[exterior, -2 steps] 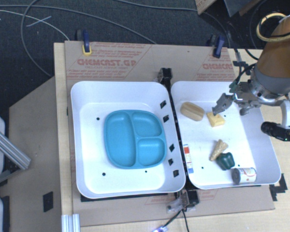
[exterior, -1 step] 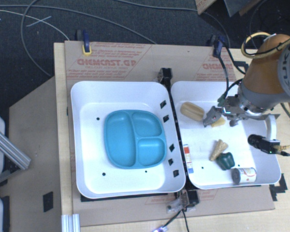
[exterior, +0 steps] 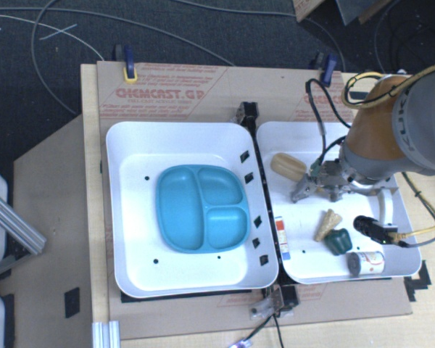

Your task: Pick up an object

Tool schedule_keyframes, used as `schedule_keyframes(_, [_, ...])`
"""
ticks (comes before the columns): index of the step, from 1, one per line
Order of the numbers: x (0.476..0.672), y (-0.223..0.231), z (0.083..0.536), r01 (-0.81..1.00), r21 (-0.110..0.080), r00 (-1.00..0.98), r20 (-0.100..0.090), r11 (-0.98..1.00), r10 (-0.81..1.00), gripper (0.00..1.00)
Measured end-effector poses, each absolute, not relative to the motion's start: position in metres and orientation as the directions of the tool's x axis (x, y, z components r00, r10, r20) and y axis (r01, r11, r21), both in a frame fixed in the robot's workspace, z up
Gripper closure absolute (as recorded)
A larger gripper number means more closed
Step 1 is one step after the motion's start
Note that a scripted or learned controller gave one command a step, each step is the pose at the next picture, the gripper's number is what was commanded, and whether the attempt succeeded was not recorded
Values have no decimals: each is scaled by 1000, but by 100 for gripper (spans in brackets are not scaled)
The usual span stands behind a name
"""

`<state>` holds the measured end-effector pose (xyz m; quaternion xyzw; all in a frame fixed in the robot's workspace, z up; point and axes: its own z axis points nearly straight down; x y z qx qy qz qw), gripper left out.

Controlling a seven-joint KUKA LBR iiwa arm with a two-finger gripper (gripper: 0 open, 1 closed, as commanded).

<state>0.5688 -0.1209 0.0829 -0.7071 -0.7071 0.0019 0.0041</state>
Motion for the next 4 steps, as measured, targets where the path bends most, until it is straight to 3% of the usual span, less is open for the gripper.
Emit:
schedule_keyframes(1, [569, -120, 85, 1000, -3, 1, 2, -1, 1000, 0])
schedule_keyframes(2, [570, -120, 96, 1000, -1, 1, 2, -1, 1000, 100])
schedule_keyframes(4, [574, -115, 203, 1000, 8, -2, -1, 2, 1000, 100])
